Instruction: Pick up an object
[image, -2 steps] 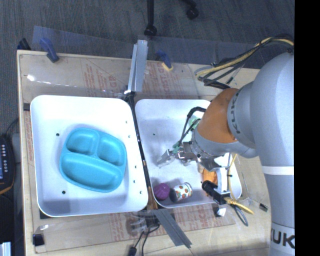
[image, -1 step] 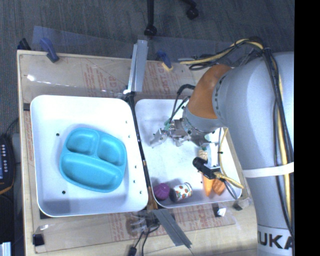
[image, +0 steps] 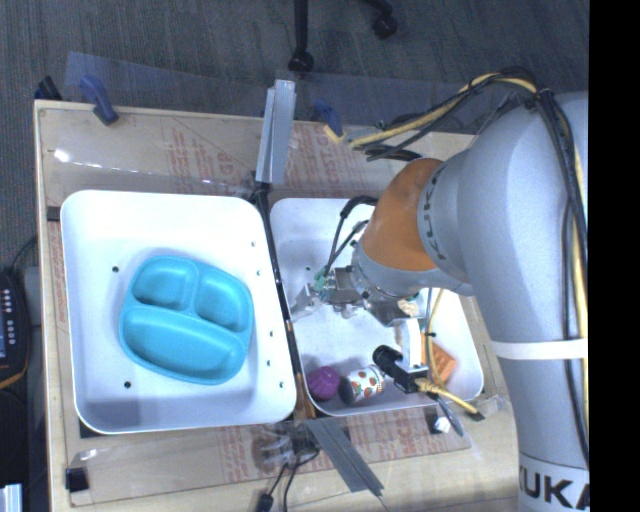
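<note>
My gripper (image: 338, 291) hangs low over the middle of the right bin (image: 300, 225), under the orange wrist band. A small green-tinted thing (image: 322, 282) shows at its left tip; I cannot tell whether it is held. Along the bin's front wall lie a purple ball (image: 323, 381) and, touching it on the right, a small red-and-white bottle (image: 364, 384) on its side. An orange, flat piece (image: 441, 363) lies at the front right, partly behind the arm. The arm hides much of the bin's floor.
The left bin (image: 90, 230) holds a blue divided plate (image: 187, 318) in its middle. A grey bar (image: 274, 130) stands at the back between the bins. The arm's bulk covers the bench's right side.
</note>
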